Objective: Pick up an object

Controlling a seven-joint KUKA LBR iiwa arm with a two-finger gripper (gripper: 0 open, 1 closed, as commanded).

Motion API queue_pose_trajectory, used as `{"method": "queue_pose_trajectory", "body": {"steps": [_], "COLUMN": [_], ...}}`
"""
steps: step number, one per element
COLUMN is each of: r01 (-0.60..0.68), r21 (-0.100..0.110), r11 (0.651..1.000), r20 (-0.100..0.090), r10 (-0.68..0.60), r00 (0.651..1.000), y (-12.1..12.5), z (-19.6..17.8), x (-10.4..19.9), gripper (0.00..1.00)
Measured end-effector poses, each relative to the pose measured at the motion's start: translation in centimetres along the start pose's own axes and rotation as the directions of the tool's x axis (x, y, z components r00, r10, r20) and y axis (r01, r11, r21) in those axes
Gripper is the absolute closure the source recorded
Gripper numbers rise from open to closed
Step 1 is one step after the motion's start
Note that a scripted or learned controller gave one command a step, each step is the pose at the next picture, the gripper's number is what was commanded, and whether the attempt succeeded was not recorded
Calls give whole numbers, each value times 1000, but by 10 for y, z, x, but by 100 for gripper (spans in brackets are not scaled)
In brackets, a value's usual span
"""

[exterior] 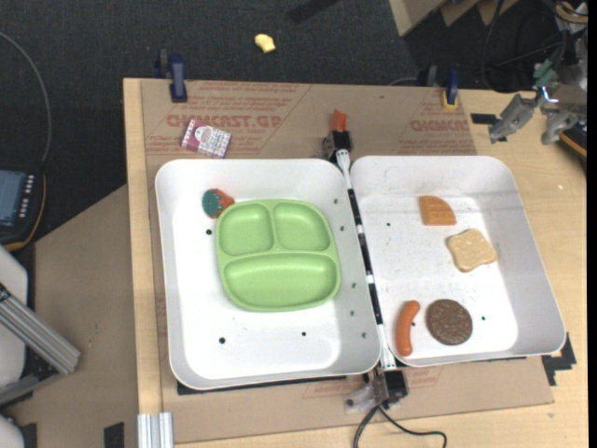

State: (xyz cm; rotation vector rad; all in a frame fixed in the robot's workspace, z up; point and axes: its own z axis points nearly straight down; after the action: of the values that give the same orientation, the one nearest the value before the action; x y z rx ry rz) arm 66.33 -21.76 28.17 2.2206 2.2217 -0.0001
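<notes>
Camera view: my hand [524, 118] is parked off the tabletop's far right corner; I cannot tell its state.
Sausage [407, 328] and brown patty [450, 322] lie near the right bin's [522, 250] near edge, almost touching; I risk nudging one grabbing the other.

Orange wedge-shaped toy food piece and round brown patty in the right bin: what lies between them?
In the camera view, the tan toast-shaped slice lies between the orange wedge and the brown patty.
</notes>
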Motion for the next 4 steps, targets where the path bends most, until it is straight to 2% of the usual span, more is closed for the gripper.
{"method": "queue_pose_trajectory", "body": {"steps": [1,2,3,4], "r01": [6,-1,1,1], "r21": [15,0,-6,-4], "r11": [1000,1000,1000,1000], "r20": [-7,2,3,3], "r10": [-6,1,-1,-1], "r00": [1000,1000,1000,1000], "y": [-14,3,4,4], "z": [168,199,185,186], "x": [78,53,54,54], "gripper": [0,0,100,0]}}
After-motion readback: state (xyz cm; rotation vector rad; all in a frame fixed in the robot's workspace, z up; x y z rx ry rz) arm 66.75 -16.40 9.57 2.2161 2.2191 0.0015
